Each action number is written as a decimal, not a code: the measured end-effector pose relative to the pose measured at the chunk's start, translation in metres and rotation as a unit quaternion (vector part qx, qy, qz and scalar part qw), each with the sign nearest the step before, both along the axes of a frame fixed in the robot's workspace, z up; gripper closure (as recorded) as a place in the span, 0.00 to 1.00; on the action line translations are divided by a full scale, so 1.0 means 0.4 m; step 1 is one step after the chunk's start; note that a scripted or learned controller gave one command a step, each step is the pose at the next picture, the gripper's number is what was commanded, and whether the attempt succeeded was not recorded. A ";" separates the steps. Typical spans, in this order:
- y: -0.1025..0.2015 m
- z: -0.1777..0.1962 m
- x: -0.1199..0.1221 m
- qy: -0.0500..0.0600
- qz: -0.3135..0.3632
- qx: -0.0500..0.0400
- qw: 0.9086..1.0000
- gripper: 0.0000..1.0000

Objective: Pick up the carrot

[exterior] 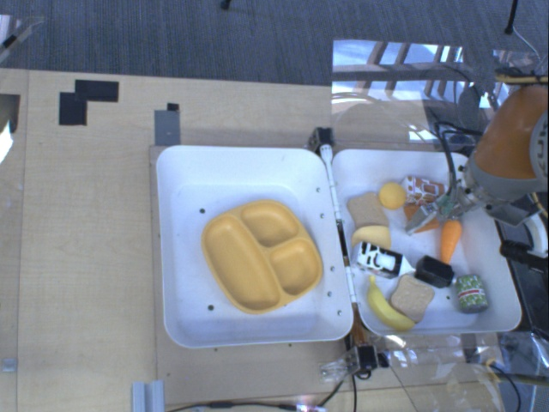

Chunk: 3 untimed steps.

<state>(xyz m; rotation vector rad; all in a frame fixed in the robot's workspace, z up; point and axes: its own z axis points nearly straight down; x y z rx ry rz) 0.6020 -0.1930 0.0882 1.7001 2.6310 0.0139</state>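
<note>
Banana is sitting well below the pincer; the carrot is lying just beneath it. Can't tell its state. Carrot's looking light, stiff, smooth: grabbing mid-body seems best.

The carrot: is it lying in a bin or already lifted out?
Seemingly lying in the right bin. The carrot sits among the other food there, with the gripper just above its top end; an actual grip cannot be told.
</note>
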 end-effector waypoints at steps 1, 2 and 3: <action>-0.004 0.000 -0.043 0.000 -0.073 0.007 0.997 0.00; -0.014 0.026 -0.039 -0.002 -0.072 0.002 0.997 1.00; -0.033 0.004 -0.149 0.000 0.261 -0.006 0.965 1.00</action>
